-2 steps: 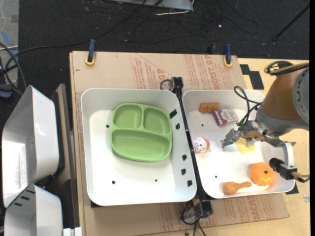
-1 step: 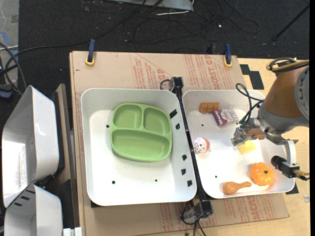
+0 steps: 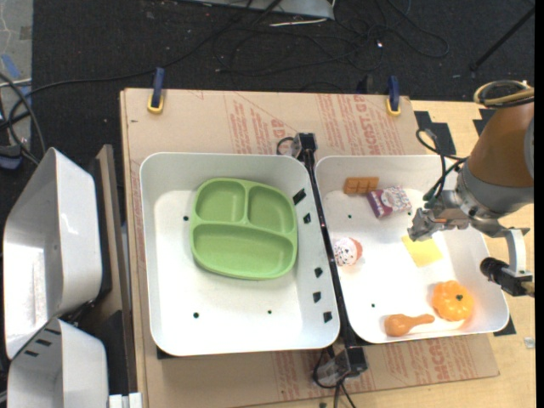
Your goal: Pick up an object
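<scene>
Right bin (image 3: 484, 325), near edge: an orange gourd (image 3: 407, 322) lies at 6 o'clock, with a pumpkin (image 3: 451, 302) just beside it at 5 o'clock. At the bin's centre-left, a white-and-red ball (image 3: 347, 251) sits near the divider. At 3 o'clock, a yellow block (image 3: 424, 251) lies flat; the claw (image 3: 422, 226) hangs directly above its far edge, and whether it is released or clenched cannot be told. Further back, a purple packet (image 3: 390, 201) sits at 12 o'clock, and a brown block (image 3: 360, 185) lies just beyond it. Left bin (image 3: 170, 313): a green tray (image 3: 245, 229) occupies the centre. Both bins rest on the worktop (image 3: 221, 117).
</scene>
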Controlling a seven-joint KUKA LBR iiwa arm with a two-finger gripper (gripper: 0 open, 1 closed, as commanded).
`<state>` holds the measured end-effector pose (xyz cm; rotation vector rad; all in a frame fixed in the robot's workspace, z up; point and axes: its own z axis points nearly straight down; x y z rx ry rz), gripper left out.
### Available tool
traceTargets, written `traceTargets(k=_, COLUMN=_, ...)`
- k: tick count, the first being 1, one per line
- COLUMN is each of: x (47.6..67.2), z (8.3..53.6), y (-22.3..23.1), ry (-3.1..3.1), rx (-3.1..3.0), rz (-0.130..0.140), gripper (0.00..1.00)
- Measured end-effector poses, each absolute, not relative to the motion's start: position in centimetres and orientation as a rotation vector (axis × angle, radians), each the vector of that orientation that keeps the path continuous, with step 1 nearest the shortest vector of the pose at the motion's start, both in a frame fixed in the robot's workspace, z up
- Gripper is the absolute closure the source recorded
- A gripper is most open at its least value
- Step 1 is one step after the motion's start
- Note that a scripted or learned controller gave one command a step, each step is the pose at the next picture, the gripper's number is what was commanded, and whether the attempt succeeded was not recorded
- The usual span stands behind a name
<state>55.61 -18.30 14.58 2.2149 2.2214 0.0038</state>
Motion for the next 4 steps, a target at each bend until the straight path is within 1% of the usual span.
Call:
traceTargets(k=1, x=56.2, z=20.5, y=-19.1, ry=2.219, rx=2.213, rz=0.005, gripper=1.0)
traceTargets(k=2, x=56.3, z=25.2, y=-19.1, ry=2.221, rx=2.213, rz=0.004, gripper=1.0)
traceTargets(k=3, x=55.8, z=23.8, y=-13.9, ry=2.232, rx=2.215, rz=0.0, gripper=1.0)
traceTargets(k=4, x=55.6, z=24.4, y=-9.1, ry=2.231, rx=2.214, rz=0.001, gripper=1.0)
